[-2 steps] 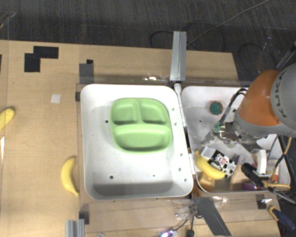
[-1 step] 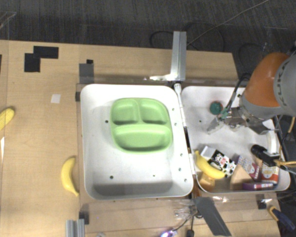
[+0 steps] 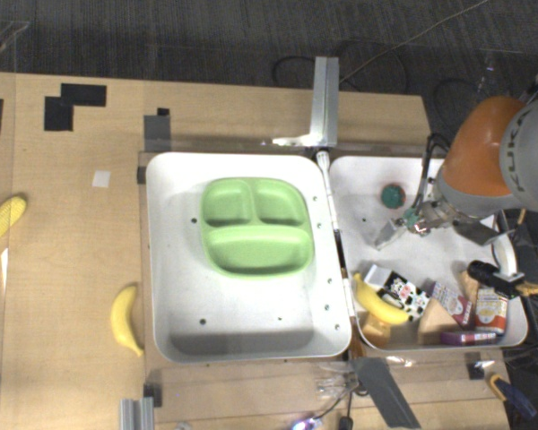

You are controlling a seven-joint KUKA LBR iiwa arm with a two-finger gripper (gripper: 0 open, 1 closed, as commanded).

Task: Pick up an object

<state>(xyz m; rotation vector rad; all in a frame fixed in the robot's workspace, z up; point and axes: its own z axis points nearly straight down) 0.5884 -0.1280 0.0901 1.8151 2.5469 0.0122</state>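
Wooden bench (image 3: 63,267), right bin (image 3: 363,182) holding yellow banana (image 3: 377,301), small cartons (image 3: 471,307)

Single fixed camera above the bench (image 3: 72,240), looking down at a slant, both bins framed

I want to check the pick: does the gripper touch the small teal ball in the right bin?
Apart. In the camera view, bare white bin floor lies between the gripper and the teal ball, which sits alone nearer the back wall of the right bin.

green tray (image 3: 255,226): matt plastic | bench (image 3: 63,267): pale wood | bins (image 3: 170,240): smooth white plastic
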